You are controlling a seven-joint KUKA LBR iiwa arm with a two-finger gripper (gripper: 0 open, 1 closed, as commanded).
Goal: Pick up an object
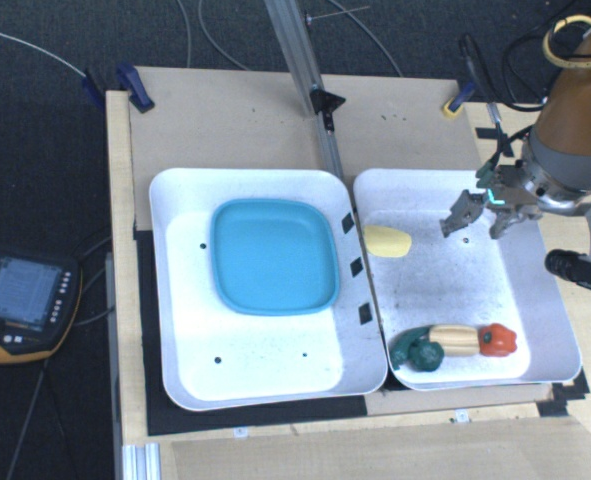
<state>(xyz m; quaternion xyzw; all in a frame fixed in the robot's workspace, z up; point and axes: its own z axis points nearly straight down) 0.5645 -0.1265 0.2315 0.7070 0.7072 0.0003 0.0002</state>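
- Candidates for the pick all lie in the right bin: a pale yellow lemon-shaped piece against the bin's left wall, and along the near edge a dark green lump, a tan cylinder and a red tomato-like piece, set in a row and touching or nearly so
- The yellow piece sits alone, well apart from the others, so it looks the cleanest target; it is probably light toy food, hard and smooth, liable to roll or slip, so take it across its short width near the middle
- The row of three is crowded; closing on one risks nudging its neighbour
- The gripper hangs over the far part of the right bin, its two fingers spread apart with nothing between them, and it looks clear of the floor, though height is hard to judge
- The left bin carries a blue square plate
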